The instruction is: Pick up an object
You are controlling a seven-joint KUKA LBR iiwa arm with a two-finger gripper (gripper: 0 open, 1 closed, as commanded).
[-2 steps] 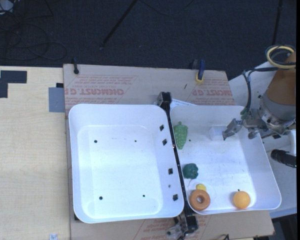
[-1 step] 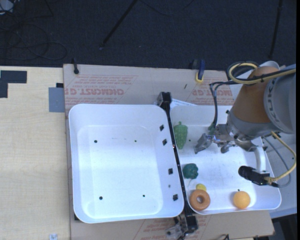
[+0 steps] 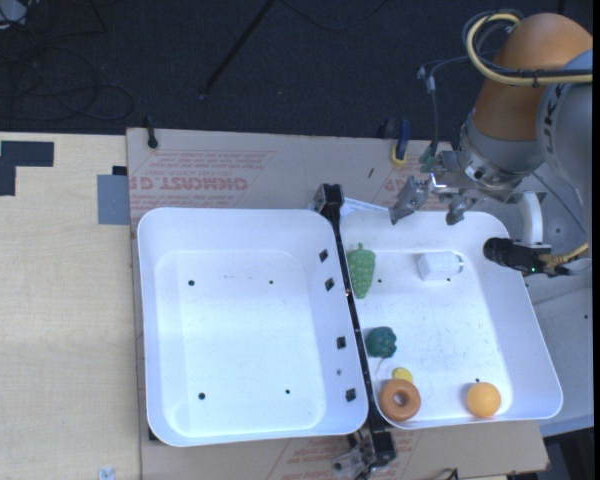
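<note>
My gripper [image 3: 432,206] hangs above the far edge of the right bin [image 3: 520,313], open, with nothing between its fingers. In that bin lie a light green leafy piece [image 3: 361,269] by the divider, a white object [image 3: 439,264] just below the gripper, a dark green piece [image 3: 381,342], a small yellow item [image 3: 402,375], a brown ring-shaped donut [image 3: 400,400] and an orange ball [image 3: 483,399] near the front edge.
The left bin [image 3: 170,268] sits beside the right one, joined by a black divider strip [image 3: 342,298]. Both rest on a cardboard sheet [image 3: 230,173]. A black fitting [image 3: 515,253] juts out at the right bin's right rim.
</note>
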